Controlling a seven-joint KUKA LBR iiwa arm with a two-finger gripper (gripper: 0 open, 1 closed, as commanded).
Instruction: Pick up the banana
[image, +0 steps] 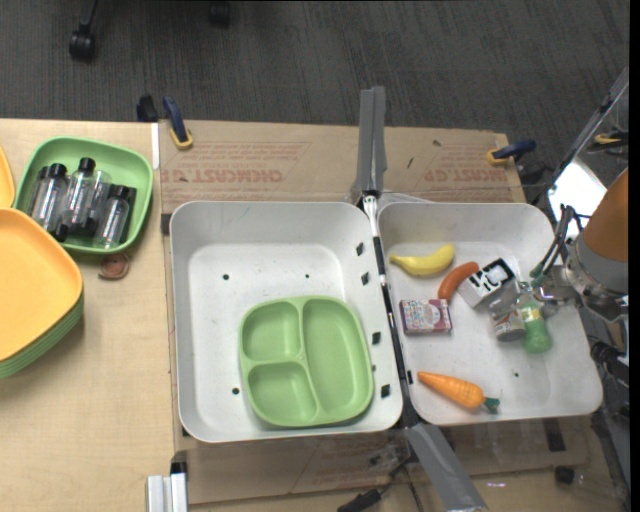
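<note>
The banana (424, 261) lies on its side in the right-hand white bin (560, 395), toward the bin's 11 o'clock corner, its curve sagging downward and both tips turned up. Just at its 4 o'clock sits a small red-orange pepper-like piece (458, 279), close but seemingly apart from it; a pink carton (426, 316) lies at the banana's 6 o'clock, and a carrot (456, 391) rests farther down near the bin's front edge. The gripper (522, 302) hangs at the bin's 3 o'clock side, well apart from the banana, over a clutter of a black-and-white item (491, 277) and a green bottle (536, 332). Whether its fingers are spread or closed I cannot tell; nothing can be made out between them.

The banana looks like a light toy: smooth-skinned, probably a little slippery, firm enough to pinch. The best hold is likely across its thick middle, fingers straddling the narrow width, since the tapering ends would slide out.

The left bin (200, 240) holds a green divided tray (305, 358).
</note>
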